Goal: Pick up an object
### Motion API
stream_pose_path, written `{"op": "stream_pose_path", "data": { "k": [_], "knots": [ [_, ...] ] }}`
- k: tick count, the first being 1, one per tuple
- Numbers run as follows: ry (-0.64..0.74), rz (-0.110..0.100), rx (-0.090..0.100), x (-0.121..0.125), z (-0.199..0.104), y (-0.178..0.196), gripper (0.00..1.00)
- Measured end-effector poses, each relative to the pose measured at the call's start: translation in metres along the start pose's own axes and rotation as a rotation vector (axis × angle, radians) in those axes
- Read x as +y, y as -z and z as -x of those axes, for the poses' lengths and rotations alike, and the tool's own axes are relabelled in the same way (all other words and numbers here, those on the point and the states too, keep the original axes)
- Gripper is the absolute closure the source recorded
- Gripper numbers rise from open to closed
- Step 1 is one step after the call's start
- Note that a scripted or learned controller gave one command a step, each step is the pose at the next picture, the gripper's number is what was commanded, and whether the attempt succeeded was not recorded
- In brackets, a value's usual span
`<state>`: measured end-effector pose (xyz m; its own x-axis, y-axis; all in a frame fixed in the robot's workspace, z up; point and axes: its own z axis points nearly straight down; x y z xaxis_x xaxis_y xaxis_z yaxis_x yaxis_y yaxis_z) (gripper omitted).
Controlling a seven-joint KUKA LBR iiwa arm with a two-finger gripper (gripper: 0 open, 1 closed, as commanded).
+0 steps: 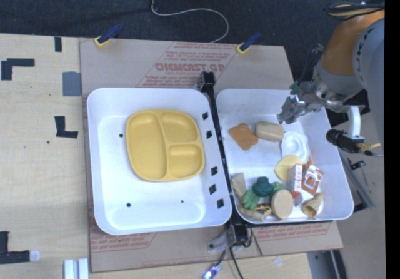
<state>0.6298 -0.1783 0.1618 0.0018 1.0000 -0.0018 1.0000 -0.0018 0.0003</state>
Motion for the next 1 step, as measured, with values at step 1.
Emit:
{"op": "stream_pose_path", "data": {
  "k": [1],
  "knots": [
    [0.008, 0.000, 0.000, 0.0134, -0.0803, -0.0795, 0.00]
  ]
}}
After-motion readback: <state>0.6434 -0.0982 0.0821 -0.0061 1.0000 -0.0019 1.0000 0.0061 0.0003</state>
